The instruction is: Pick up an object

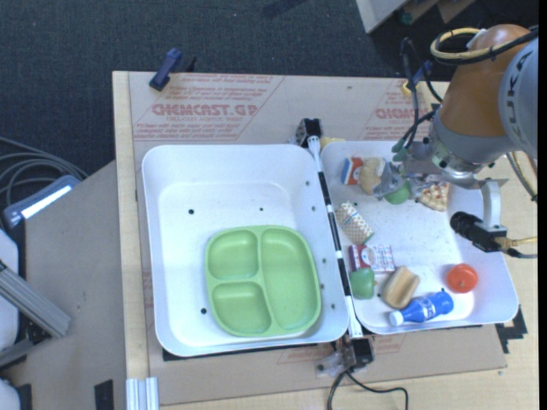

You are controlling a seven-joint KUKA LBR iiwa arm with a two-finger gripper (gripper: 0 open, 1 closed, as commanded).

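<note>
Nearest the camera, a blue bottle [423, 307] lies at the right bin's [500, 307] front edge, well apart from the hand [395, 180]. That hand hangs over the bin's back part, just above a green round object [397, 195]; whether it grips anything cannot be told, the arm hiding it.

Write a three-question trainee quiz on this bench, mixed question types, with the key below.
1. True or false: the green divided tray lies in the left bin.
2. The blue bottle lies in the right bin near which edge? A. front B. back
3. Fill in: the round object beside the bottle is ____ in colour.

Key: 1 true; 2 A; 3 orange
</note>
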